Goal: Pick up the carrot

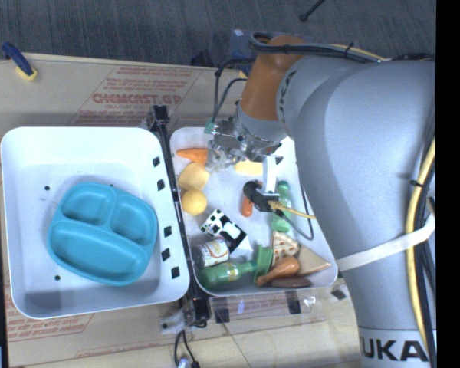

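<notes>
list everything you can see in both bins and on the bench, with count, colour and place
left bin: 1, white, left side of bench
divided tray: 1, light blue, inside the left bin
right bin: 1, white, beside the left bin
carrot: 1, orange, top left corner of right bin
round fruits: 2, yellow, along right bin's left wall, below the carrot
yellow block: 1, pale yellow, upper middle of right bin
checkered cube: 1, black and white, middle of right bin
bottle: 1, green, lying at right bin's bottom edge
cardboard sheet: 1, brown with red print, under both bins
arm: 1, grey with orange band, over the right bin
hand: 1, dark metal, just right of the carrot
</notes>
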{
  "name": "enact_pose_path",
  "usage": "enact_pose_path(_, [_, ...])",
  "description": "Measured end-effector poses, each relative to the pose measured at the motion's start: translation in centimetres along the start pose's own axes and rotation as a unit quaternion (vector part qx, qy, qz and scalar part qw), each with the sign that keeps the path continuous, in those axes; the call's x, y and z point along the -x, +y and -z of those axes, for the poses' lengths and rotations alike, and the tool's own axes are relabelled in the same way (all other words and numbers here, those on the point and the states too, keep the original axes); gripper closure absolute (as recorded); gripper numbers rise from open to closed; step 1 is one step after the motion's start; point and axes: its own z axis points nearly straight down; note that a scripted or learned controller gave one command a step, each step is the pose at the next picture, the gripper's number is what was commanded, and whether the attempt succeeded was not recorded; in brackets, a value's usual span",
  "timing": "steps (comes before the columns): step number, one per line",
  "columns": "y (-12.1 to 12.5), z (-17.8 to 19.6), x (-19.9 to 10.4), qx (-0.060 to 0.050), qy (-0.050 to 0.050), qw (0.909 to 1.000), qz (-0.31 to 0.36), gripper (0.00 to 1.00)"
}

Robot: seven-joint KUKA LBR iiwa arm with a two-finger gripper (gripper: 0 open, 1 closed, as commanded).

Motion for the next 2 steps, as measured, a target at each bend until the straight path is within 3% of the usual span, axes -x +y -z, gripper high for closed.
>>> enact_pose_path(1, [-7.5,9.1,-2.4,0.005,0.002,0.9866,-0.163,1.0])
enact_pose_path(2, [-7.4,12.5,-6.7,0.005,0.0,0.9795,-0.201,1.0])
